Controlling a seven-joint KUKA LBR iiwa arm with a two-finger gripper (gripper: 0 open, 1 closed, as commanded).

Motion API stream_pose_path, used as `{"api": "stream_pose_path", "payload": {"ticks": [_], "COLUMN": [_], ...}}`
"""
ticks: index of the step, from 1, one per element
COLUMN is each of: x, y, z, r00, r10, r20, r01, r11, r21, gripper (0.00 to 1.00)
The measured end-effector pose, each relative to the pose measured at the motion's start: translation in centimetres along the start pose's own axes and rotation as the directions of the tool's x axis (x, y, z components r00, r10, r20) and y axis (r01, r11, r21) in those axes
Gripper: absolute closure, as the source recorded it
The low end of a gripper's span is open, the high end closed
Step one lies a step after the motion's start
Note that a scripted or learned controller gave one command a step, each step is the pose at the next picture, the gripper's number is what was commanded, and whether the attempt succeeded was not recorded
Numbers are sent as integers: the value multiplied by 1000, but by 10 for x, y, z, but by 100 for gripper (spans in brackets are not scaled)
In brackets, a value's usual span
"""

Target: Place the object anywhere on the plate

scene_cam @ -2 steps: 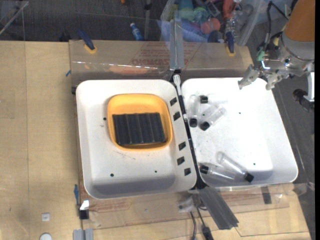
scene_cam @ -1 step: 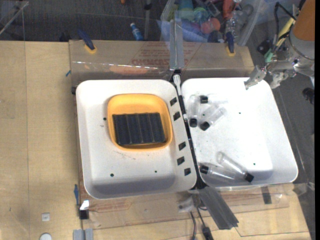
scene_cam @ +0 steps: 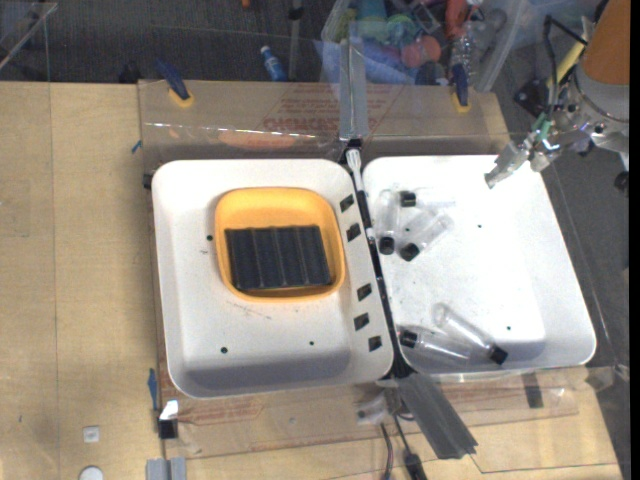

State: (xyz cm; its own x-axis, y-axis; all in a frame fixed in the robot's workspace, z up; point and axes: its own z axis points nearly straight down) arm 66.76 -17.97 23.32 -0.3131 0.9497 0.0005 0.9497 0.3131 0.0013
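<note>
**Ana:** How far along is the job?

**Ben:** By the look of things, barely begun. The yellow plate (scene_cam: 280,208) sits in the left bin (scene_cam: 190,348) with a dark ribbed block (scene_cam: 277,257) lying on it, and none of the clear pieces has reached it.

**Ana:** And the object to be moved?

**Ben:** Which one is meant cannot be told. The right bin (scene_cam: 540,268) holds several clear tubes with black caps: a small cluster (scene_cam: 412,230) close to the divider at the upper left, and a longer tube (scene_cam: 455,340) lying near the front edge. All of them rest on the bin floor, well apart from the plate.

**Ana:** Where is the hand?

**Ben:** The hand (scene_cam: 505,170) hangs over the far right corner of the right bin, slanting down from the arm (scene_cam: 610,48) at the frame's right. Whether it is spread or closed is too small to tell; nothing can be seen between its tips.

**Ana:** So what remains?

**Ben:** Likely everything: reaching a tube, grasping it, carrying it across and setting it on the plate.

**Ana:** Anything in the way?

**Ben:** The raised divider (scene_cam: 365,258) with its black clips stands between the bins, so a carried piece must clear it. The ribbed block covers much of the plate, leaving mainly the rim bare. Behind the worktop (scene_cam: 70,218) stands a tub of colourful toys (scene_cam: 420,13), clear of the path.
</note>
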Motion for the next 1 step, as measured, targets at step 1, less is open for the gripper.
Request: {"api": "stream_pose_path", "payload": {"ticks": [1], "x": [-24], "y": [-8], "z": [-5], "r00": [1000], "r10": [4], "r20": [3], "r01": [-4], "r11": [1000], "r21": [-4], "gripper": [0]}}
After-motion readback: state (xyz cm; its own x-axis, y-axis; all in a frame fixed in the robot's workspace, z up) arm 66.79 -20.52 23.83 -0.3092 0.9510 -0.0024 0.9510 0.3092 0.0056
